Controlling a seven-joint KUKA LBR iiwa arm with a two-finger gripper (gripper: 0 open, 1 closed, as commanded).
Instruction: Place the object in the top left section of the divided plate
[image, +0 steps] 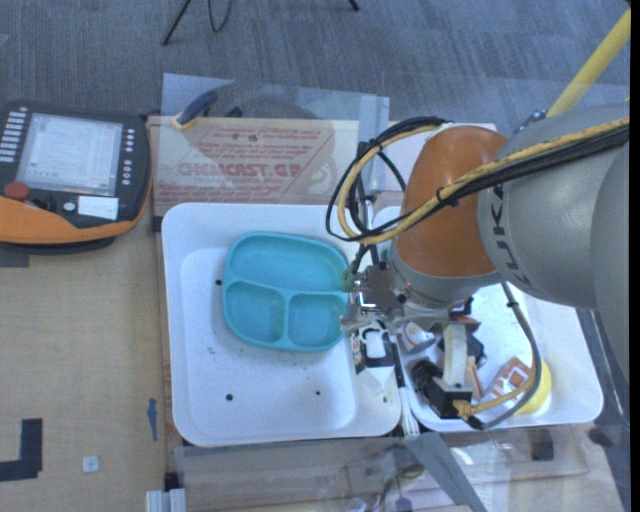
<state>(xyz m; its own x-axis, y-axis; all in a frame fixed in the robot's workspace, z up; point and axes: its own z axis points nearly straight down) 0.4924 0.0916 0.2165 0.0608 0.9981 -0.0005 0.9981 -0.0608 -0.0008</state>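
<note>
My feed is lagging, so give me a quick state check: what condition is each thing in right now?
Plate: upright in left bin, all sections bare.
Left bin: holds the plate, a few dark specks.
Right bin: partly hidden by the arm, something yellow at its right.
Arm: low over the seam between the bins.
Pendant: screen lit.

A turquoise divided plate (285, 292) sits in a white bin (190, 330). The arm (520, 210) is grey with an orange band. Yellow and black cables (420, 200) cross it.
</note>
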